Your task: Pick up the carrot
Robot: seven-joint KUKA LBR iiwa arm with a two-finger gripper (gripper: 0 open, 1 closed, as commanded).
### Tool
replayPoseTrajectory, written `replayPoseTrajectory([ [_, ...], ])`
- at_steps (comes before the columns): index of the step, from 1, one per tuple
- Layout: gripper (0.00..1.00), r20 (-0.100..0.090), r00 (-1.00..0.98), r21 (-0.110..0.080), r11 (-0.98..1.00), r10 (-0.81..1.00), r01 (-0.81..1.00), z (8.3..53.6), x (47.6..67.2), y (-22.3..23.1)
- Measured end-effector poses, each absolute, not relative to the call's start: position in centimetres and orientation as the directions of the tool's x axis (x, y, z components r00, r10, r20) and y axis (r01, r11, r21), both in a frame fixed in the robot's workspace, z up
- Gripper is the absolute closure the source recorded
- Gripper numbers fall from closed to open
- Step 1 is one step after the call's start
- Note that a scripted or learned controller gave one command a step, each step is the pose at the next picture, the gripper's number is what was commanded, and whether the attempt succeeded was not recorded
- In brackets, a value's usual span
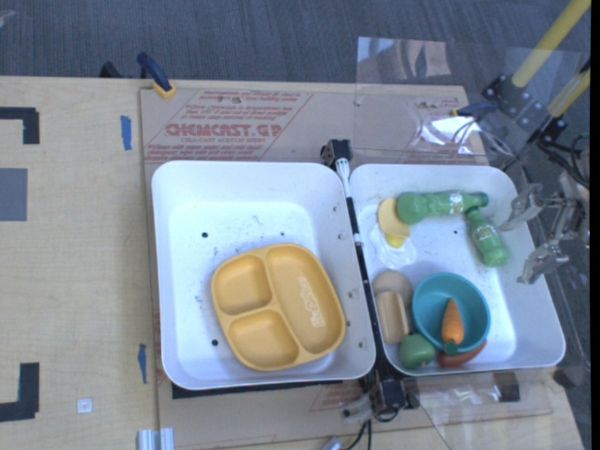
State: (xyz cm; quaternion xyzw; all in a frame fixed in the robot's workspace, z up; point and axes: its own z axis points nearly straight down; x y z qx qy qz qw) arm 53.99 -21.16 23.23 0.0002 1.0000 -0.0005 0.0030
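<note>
The orange carrot [453, 322] lies inside a blue bowl [429, 308] at the front of the right bin [534, 331]. My gripper [522, 244] hovers at that bin's right rim, above and to the right of the bowl and well apart from the carrot. Its two metal fingers [518, 210] stand open with nothing between them.
Sharing the right bin are a green bottle [437, 205], a smaller green bottle [487, 241], a fried-egg toy [394, 225], a tan bread piece [391, 309] and a green fruit [416, 350] next to the bowl. A yellow divided plate [277, 305] sits in the left bin [187, 204].
</note>
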Motion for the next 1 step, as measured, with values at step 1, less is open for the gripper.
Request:
replayPoseTrajectory([
  [1,0.00,-0.019,-0.999,-0.008,0.999,-0.033,-0.033,50.89,52.54,-22.34],
])
